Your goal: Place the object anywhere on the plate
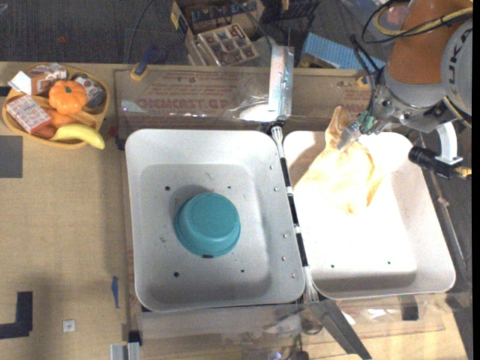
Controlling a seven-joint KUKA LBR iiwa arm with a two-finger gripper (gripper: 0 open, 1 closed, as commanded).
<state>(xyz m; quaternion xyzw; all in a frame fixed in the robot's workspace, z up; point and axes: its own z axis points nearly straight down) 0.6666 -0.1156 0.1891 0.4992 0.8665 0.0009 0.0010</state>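
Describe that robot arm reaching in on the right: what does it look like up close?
The arm is thick and rounded, grey metal with a broad orange band above the wrist and dark lettering on its side. Black cables loop over the orange part. It narrows to a small gripper with teal-tinted parts near the tip.

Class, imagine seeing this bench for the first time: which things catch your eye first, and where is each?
A teal plate sits upside-down in the middle of the left bin. Over the right bin, the gripper meets a pale yellow cloth. A basket of toy food stands at the bench's far left.
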